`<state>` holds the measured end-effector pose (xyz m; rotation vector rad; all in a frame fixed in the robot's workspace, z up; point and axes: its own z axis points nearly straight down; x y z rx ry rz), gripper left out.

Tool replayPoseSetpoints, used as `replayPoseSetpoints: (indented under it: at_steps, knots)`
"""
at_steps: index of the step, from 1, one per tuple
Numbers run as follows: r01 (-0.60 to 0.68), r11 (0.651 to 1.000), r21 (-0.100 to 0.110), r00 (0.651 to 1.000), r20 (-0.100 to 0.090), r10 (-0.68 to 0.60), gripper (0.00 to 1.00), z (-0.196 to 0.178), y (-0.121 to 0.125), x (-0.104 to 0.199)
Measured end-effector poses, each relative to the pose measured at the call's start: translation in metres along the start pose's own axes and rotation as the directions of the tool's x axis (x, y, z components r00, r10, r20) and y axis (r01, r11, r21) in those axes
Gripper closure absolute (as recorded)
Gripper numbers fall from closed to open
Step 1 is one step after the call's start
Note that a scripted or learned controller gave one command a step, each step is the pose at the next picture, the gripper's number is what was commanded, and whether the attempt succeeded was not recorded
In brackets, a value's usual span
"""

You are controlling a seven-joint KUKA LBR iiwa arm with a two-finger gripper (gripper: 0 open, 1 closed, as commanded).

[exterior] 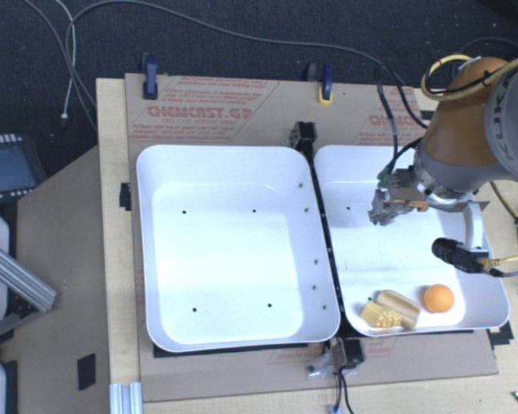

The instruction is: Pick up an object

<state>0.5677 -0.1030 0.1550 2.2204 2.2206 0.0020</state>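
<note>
Orange ball (pixel 439 298) sits untouched at the near end of the right bin (pixel 354 166), with a tan bread-like piece (pixel 399 303) and a small yellow corn-like piece (pixel 380 317) just beside it to the left. My gripper (pixel 382 210) hangs over the middle of that bin, well apart from all three; whether the fingers are apart or together I cannot tell. Nothing is grasped. Judged status: approach only. Left to do: reach an object, close, lift.
</note>
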Motion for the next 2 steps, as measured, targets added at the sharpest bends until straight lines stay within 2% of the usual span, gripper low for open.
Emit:
replayPoseSetpoints:
  at_steps: [1,2]
  knots:
    - [0.000,1.000,0.001,1.000,0.000,0.000,0.00,0.001,0.000,0.000]
    - [0.006,1.000,-0.002,1.000,-0.002,-0.006,0.00,-0.034,-0.046,0.078]
